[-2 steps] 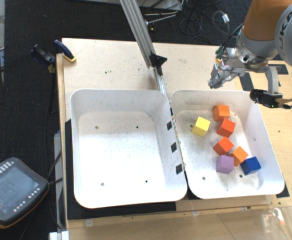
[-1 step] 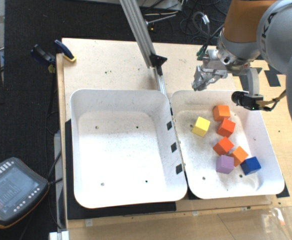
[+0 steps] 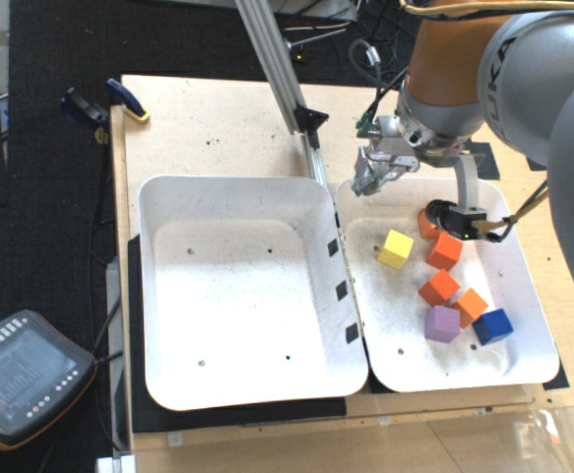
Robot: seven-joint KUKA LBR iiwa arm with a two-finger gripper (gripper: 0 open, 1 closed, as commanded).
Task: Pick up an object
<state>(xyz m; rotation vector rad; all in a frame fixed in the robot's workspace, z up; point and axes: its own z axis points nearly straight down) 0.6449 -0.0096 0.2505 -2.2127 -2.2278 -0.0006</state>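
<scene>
the tool [image 3: 370, 180] hangs above the far edge of the right bin [image 3: 523, 363], near the divider between the two bins, and nothing sits between its fingers; whether they stand apart or together cannot be made out from this angle. the nearest candidate is the yellow cube [image 3: 396, 248], lying alone on the bin floor just below and to the right of the tool, apart from the others. further right, orange cubes [image 3: 444, 250] cluster with a purple cube [image 3: 442, 323] and a blue cube [image 3: 493, 326], several touching. the yellow cube looks like a small, light, rigid block with flat, likely smooth faces, so it should not deform but could slip if pinched at a corner. the best hold would be across two opposite flat sides, tool squared to them. the left bin [image 3: 168, 205] sits beside it on the tabletop [image 3: 208, 126].
</scene>
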